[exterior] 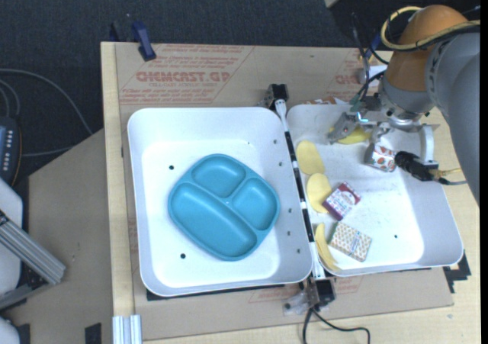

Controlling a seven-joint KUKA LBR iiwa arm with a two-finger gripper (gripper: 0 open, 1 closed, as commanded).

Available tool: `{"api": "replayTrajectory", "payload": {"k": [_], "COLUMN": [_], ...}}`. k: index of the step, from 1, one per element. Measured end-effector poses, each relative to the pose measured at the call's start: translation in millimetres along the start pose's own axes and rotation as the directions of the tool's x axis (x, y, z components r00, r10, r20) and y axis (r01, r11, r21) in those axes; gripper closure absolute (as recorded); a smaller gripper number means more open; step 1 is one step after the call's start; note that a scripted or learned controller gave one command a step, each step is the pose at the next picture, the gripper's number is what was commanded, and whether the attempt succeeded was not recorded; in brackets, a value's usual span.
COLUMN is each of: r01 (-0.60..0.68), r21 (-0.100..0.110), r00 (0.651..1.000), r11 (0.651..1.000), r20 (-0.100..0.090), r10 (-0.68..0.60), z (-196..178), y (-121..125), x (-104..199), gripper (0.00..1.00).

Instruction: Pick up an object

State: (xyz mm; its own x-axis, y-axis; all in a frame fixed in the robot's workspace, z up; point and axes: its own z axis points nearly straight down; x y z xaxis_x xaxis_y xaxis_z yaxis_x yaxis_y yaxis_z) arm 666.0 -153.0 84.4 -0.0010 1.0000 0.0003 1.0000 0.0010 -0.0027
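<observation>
My gripper (357, 135) is down in the far part of the right bin (427, 220), below the orange band of the arm (418, 37). Its two fingers stand apart, open. A small yellow object (351, 136) lies on the bin floor between them. A red and white packet (381, 158) sits just right of the right finger (376, 143). Nearer the front lie a dark red packet (341, 200) and a patterned box (351, 242). Two pale yellow pieces (309, 156) (317, 190) rest along the bin's left wall, and another yellow piece (326, 252) lies at the front left corner.
The left bin (152, 136) holds a blue divided plate (223, 205). A black divider (293, 175) runs between the bins. A black cable end (415, 167) hangs over the right bin's right side. Cardboard (183, 68) lies under both bins.
</observation>
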Motion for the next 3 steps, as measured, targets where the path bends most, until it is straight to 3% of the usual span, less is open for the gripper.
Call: {"api": "replayTrajectory", "payload": {"k": [1, 2, 3], "r01": [-0.001, 0.000, -0.001], "r21": [-0.001, -0.002, -0.001], "r00": [1.000, 1.000, 1.000], "r11": [1.000, 1.000, 1.000], "r20": [0.000, 0.001, 0.001], "r10": [0.001, 0.000, 0.001], "z": [-0.2, -0.5, -0.3], "y": [-35.8, 0.5, -0.1], "x": [0.4, -11.1, -47.9], "gripper": [0.00, 0.00, 0.00]}}
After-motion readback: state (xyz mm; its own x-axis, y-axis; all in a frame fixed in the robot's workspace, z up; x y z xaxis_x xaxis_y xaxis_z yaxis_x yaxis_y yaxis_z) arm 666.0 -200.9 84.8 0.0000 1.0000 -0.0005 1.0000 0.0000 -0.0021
